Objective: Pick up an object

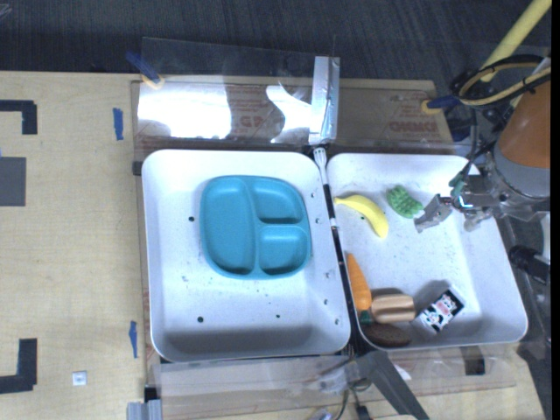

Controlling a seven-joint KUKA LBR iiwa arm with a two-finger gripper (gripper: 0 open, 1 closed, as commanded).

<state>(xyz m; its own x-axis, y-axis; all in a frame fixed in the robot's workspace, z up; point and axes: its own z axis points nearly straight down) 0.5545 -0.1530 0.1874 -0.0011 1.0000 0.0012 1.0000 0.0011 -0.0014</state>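
The right bin [490,261] holds a yellow banana [365,211], a green bumpy toy [403,200], an orange carrot [358,284], a tan and brown burger-like toy [391,308] and a small black and white carton [439,310]. My gripper [457,208] hangs over the bin's upper right part, to the right of the green toy. Its fingers [430,213] are spread apart with nothing between them.
The left bin [166,261] bears a blue divided plate [257,226]. A clear plastic panel [236,99] stands behind the bins. Cables and a yellow hose [516,33] run at the upper right, near the arm.
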